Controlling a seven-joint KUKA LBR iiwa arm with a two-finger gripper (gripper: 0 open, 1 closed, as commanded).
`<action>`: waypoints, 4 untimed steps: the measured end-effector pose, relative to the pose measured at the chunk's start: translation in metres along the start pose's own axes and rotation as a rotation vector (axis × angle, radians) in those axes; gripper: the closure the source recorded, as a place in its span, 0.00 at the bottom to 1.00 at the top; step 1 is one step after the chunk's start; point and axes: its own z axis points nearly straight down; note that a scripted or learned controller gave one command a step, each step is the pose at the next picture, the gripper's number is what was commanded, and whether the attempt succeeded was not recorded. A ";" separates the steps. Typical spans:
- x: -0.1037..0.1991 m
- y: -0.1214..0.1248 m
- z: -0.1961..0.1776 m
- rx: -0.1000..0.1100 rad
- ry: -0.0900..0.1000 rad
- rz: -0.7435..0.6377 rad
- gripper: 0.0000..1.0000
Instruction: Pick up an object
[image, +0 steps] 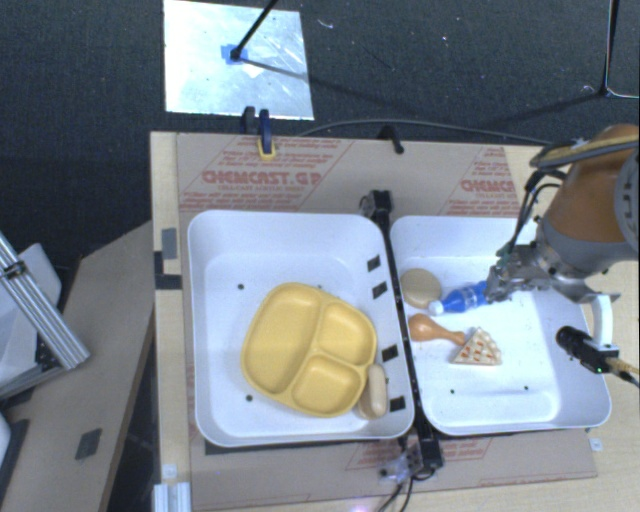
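your target, the blue bottle (462, 297), lies in the right bin (500, 415) beside a round tan piece (420, 287). come straight down over its middle and centre before closing. the arm (590, 215) leans in from the right, gripper (503, 283) low at the bottle's end.

You see a small blue bottle (462, 298) lying on its side in the right bin (530, 400). A tan round piece (421, 287) touches its white cap end.
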 end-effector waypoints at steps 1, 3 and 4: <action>0.000 0.013 -0.054 0.000 0.000 -0.001 1.00; 0.050 0.013 -0.100 0.006 0.002 -0.003 1.00; 0.095 0.017 -0.100 0.006 0.003 -0.004 1.00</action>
